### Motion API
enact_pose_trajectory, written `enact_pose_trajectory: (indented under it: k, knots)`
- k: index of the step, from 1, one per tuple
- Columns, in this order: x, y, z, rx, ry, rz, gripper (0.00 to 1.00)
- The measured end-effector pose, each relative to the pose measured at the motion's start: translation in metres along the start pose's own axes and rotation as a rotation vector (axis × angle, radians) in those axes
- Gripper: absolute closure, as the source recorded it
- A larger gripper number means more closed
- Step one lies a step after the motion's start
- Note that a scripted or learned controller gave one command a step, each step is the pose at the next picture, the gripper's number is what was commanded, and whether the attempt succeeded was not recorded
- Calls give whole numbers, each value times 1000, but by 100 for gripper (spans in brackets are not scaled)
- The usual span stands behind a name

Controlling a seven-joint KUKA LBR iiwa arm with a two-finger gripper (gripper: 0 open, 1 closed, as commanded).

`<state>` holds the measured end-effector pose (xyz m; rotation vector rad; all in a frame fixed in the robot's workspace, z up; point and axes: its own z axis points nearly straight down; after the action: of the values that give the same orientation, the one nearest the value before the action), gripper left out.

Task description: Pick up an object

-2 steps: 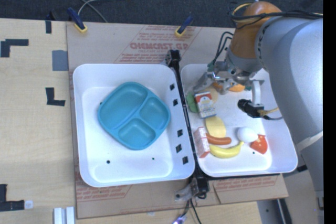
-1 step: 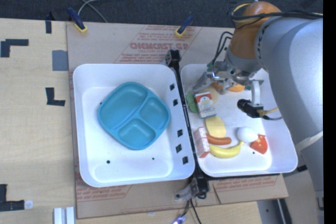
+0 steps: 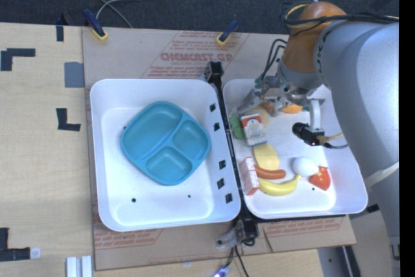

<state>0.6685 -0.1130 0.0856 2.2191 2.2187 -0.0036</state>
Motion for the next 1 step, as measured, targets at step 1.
enact_pose_trajectory:
  k: [1]
  knots:
    - [-3, 0, 0, 0, 2, -1, 0]
